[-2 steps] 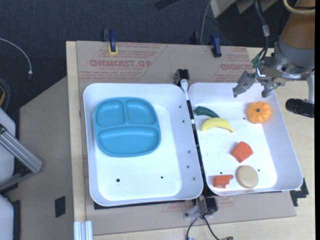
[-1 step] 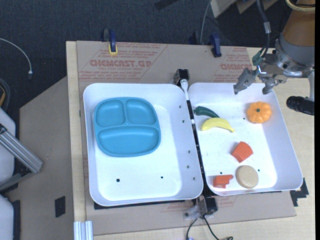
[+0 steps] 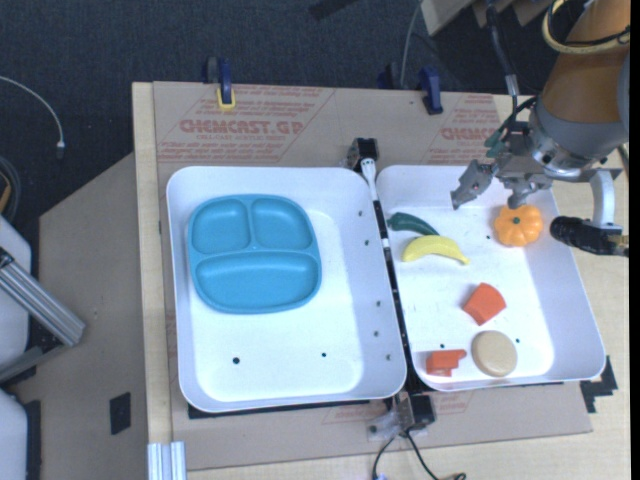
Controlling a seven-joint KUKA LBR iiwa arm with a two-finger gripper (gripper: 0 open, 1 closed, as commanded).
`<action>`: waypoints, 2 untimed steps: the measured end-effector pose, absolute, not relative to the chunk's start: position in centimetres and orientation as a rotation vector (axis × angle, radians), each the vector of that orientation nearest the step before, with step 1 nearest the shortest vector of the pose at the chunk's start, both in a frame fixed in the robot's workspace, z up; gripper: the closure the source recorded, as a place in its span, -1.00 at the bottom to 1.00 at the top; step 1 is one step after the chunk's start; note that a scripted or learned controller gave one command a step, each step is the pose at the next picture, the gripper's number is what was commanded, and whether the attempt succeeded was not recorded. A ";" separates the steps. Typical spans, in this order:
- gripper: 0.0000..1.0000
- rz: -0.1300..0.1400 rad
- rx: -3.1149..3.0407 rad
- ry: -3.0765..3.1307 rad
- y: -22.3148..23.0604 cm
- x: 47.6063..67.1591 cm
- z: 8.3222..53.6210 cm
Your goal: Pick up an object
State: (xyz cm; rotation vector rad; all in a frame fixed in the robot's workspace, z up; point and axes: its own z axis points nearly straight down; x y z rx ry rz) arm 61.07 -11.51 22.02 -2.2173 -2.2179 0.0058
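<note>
Gripper (image 3: 497, 190) hung at right bin's (image 3: 570, 363) twelve o'clock, fingers spread, empty; pumpkin (image 3: 517, 226) just below, likely target.

Grey arm (image 3: 580, 118) with an orange band; metallic end effector (image 3: 497, 186), dark cables seemingly along it.

Arm (image 3: 590, 78) cut off by top & right edges. Pumpkin (image 3: 518, 225) top partly hidden behind gripper (image 3: 497, 186). Green item (image 3: 410, 222) half tucked under banana (image 3: 435, 252), too small to ID.
</note>
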 end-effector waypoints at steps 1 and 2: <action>-1.00 0.006 -2.216 -2.217 -10.5 61.3 16.5; -1.00 0.007 -2.218 -2.216 -11.4 61.3 11.5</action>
